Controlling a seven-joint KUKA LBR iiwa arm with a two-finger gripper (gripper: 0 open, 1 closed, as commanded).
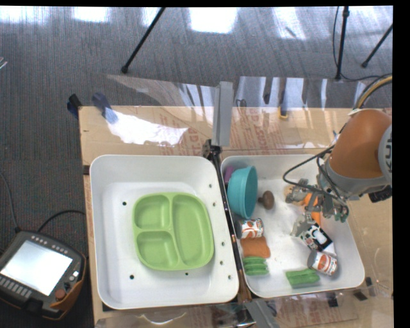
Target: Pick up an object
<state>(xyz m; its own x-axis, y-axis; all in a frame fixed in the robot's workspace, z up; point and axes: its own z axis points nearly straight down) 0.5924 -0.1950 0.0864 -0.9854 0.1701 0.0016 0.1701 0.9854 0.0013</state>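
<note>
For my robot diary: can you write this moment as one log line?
arm over right bin | pincer beside black-and-white toy | grip unclear | green divided plate in left bin

- The floor is dark grey carpet with a fine ribbed weave, running along the far side and down the left.
- Bright patches of light fall on the carpet at the far edge.
- Black tripod legs stand on the carpet at far centre, with more stand legs at far right.
- The bench top is pale wood under a clear glossy sheet that throws back glare.
- A handheld control pendant with a pale screen lies on the floor at near left, its cable curling towards the bench.
</note>
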